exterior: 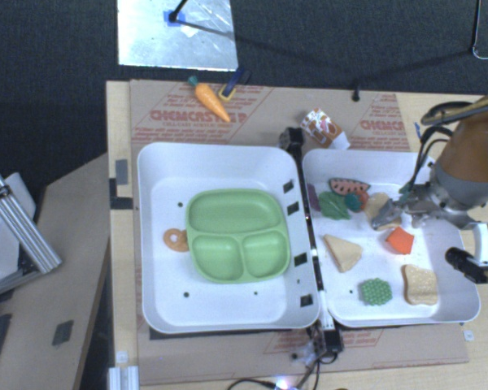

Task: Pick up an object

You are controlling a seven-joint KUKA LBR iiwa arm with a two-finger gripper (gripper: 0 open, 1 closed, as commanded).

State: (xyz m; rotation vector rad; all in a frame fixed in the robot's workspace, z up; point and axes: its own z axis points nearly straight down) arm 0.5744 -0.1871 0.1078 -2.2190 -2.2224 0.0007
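A: Where is the arm?

B: The grey arm with the orange band (pixel 472 157) reaches in from the right, over the right-hand shallow white bin (pixel 464 303). Its two-finger gripper (pixel 390 215) sits low over the bin's upper middle.

A: Does it hold anything?

B: I cannot tell. The metal tips hang just beside a small tan piece (pixel 378 204) and just above an orange-red block (pixel 399 240), but nothing shows clearly between them, and whether they are apart or together is too blurred to read.

A: What else lies in that bin?

B: A watermelon-like slice, red with a green rim (pixel 349 187), near the top; a dark green leafy toy (pixel 334 207) touching a small teal piece (pixel 354 202) below it; a tan wedge shaped like a triangle (pixel 343 253) in the middle; a round green bumpy ball (pixel 376 292) toward the front; and a tan slice like toast (pixel 420 285) at the front right.

A: And the left bin?

B: The left white bin (pixel 159 218) bears a pale green plastic tray with three compartments (pixel 236 234). A small orange-brown ring (pixel 176 240) lies just left of the tray.

A: Anything outside the bins?

B: On the cardboard behind them, an orange toy carrot (pixel 211 101) and a small red-and-white packet (pixel 322 127). Farther back is a silvery square sheet (pixel 176 21).
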